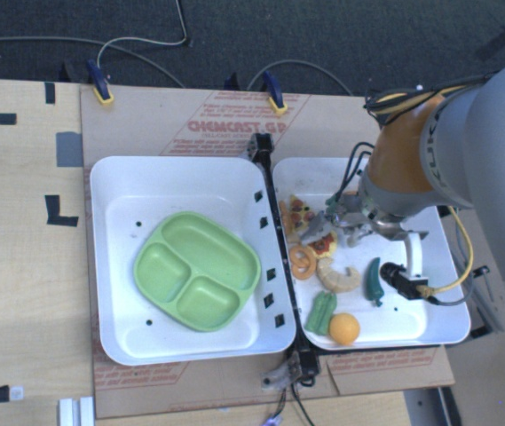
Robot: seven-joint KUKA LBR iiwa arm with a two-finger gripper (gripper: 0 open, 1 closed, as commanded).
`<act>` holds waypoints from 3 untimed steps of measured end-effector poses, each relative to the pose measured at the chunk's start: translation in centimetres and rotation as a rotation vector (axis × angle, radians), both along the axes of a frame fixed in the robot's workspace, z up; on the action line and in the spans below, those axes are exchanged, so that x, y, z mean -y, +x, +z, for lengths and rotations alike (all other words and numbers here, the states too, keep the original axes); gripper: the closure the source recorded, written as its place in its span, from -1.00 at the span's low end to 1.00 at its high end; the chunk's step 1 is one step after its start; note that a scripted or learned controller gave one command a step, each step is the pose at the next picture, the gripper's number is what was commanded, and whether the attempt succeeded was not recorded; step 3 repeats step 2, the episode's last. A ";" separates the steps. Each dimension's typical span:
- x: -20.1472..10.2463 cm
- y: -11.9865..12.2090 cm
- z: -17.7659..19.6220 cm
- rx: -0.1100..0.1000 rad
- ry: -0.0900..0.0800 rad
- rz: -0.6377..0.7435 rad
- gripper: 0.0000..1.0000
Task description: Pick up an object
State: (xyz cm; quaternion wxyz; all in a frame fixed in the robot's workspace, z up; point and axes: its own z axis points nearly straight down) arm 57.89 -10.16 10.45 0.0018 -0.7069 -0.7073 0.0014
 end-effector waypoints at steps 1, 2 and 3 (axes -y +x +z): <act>-0.7 1.9 -1.9 0.004 -0.001 0.000 -1.00; -0.6 2.1 -0.7 0.009 -0.003 0.000 1.00; -0.6 2.1 -0.7 0.009 -0.003 0.000 1.00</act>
